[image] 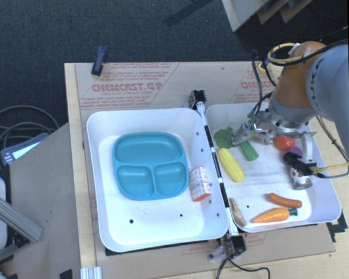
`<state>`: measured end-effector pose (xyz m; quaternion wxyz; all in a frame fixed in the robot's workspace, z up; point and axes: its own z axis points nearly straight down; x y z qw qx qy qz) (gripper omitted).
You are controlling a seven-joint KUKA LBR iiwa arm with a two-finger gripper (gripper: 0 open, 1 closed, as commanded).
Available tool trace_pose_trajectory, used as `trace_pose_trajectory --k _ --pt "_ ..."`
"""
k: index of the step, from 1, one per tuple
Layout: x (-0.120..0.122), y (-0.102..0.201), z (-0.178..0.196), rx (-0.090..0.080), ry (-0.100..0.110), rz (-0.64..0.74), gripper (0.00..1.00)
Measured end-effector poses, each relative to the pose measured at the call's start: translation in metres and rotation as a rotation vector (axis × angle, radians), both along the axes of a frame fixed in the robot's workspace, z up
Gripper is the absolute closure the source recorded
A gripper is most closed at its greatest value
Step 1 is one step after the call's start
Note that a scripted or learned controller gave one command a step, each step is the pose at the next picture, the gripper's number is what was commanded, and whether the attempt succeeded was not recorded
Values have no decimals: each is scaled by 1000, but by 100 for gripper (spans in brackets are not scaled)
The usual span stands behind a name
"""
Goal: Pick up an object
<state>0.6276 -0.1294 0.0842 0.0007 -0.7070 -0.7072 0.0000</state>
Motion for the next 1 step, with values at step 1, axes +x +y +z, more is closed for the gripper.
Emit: trace_pose_trajectory --k 1 --pt "1 0 11 -1 -3 0 100"
